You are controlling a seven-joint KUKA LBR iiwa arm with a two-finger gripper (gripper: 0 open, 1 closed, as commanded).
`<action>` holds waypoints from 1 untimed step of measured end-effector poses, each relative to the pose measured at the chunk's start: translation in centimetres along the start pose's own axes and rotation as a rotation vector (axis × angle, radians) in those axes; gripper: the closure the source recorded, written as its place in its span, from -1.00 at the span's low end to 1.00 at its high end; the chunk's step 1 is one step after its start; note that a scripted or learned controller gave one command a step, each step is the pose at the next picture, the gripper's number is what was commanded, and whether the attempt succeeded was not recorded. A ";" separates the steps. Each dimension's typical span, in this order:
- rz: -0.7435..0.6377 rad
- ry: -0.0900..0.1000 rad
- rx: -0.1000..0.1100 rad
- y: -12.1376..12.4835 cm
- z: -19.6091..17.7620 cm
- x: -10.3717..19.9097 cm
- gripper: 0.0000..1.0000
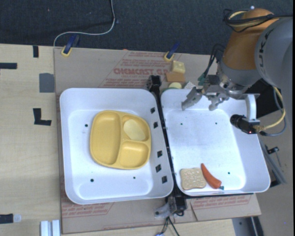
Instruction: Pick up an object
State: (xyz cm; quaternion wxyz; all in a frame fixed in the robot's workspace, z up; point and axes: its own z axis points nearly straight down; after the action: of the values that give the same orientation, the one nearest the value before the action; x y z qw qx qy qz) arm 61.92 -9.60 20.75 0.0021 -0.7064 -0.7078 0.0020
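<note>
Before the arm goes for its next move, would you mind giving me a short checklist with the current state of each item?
1. Targets present in the right bin: a cracker and an orange carrot-like piece lie near its front edge. Ok.
2. Gripper open and holding nothing: fingers look spread, nothing between them. Ok.
3. Gripper above a target: it hangs over the bin's far edge, away from both items. Not ok.
4. Targets separated for a clean grasp: cracker and carrot-like piece lie very close; whether they touch, cannot tell.
5. Yellow divided plate out of the way: it sits in the left bin. Ok.
</note>
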 end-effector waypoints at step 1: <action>-0.001 -0.002 -0.005 2.1 12.9 0.0 -1.00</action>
State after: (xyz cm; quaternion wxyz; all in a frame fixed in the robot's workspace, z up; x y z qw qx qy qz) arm 63.93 -9.61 7.86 -0.0002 -0.7061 -0.7081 0.0009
